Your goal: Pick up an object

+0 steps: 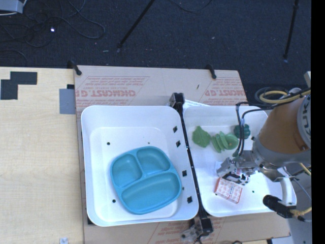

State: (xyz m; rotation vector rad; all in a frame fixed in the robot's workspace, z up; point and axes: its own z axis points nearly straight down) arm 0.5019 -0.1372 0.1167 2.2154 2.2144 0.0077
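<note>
gripper (234, 173) low in right bin (274, 207), state unclear | red-white flat packet (228, 190) just beneath | leafy green pieces (213, 139) far side | glossy blue three-compartment tray (146, 179) in left bin (96, 187)

Viewpoint: one fixed camera above the bench, looking down at a slant.
Facing: dark floor with cables at top, bench below.
Range: far enough to take in both bins (86, 136) whole.
Frame relative to the jaws: gripper (234, 173) low and right; arm (284, 131) enters from the right.
</note>
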